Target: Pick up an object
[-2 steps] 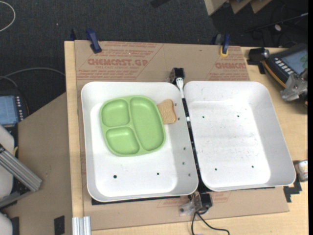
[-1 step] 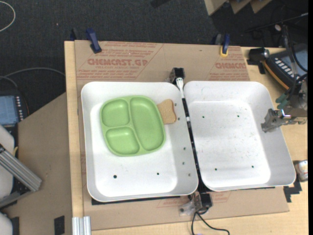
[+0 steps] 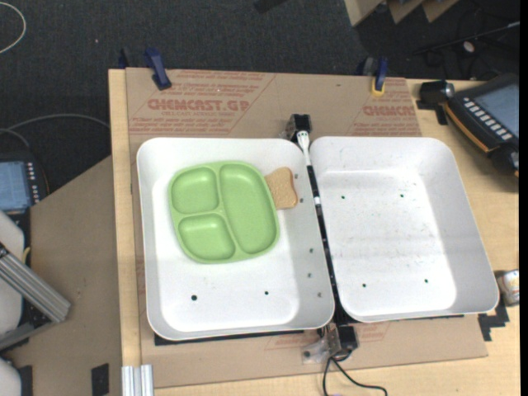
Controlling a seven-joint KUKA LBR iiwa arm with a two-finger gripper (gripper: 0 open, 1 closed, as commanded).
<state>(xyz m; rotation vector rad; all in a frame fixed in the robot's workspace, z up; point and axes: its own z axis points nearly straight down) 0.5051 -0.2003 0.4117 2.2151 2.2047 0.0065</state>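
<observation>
Two bins: left bin (image 3: pixel 165 304) and right bin (image 3: pixel 396 262) lie side by side on the bench, edges touching.
Candidate objects: a green divided plate (image 3: pixel 223 211) in the upper half of the left bin; a small tan cracker-like piece (image 3: pixel 283 188) touching the plate's right rim, between the plate and the wall shared with the right bin.
Progress: judging by how things lie, nothing is lifted; both objects rest on the bin floor, so approach, grasp and lift all remain.
Jaws: cannot tell their state.
Object relative to jaws: cannot tell.
Likely pick: the tan piece looks the easier grab, though the plate rim crowds it.
</observation>
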